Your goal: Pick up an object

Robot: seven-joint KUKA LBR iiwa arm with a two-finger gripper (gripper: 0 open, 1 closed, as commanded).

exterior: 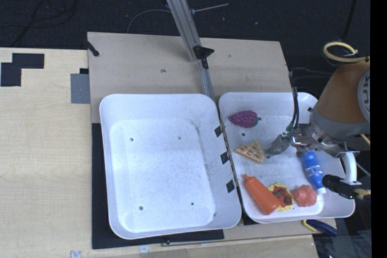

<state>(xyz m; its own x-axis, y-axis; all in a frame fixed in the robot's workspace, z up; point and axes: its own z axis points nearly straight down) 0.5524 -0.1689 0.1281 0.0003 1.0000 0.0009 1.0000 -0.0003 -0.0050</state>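
Nearest, an orange carrot [260, 193], a yellow-and-red piece [280, 195] and a red lump [305, 195] crowd the right bin [302, 103]; beyond, the hand [279, 145], its grip unclear, reaches toward the pizza slice [252, 151], likely today's target; purple grapes [243, 118] lie farthest

Worktop as I see it: pale wood [145, 66] carrying two shallow white bins.

On my feed the left white plastic bin [115, 112] and the right white plastic bin [233, 103] sit side by side, their inner edges touching and clipped with small black clips [224, 157]. A black mat [97, 190] shows under the left bin, and a slanted grey aluminium rail [181, 15] rises behind them.
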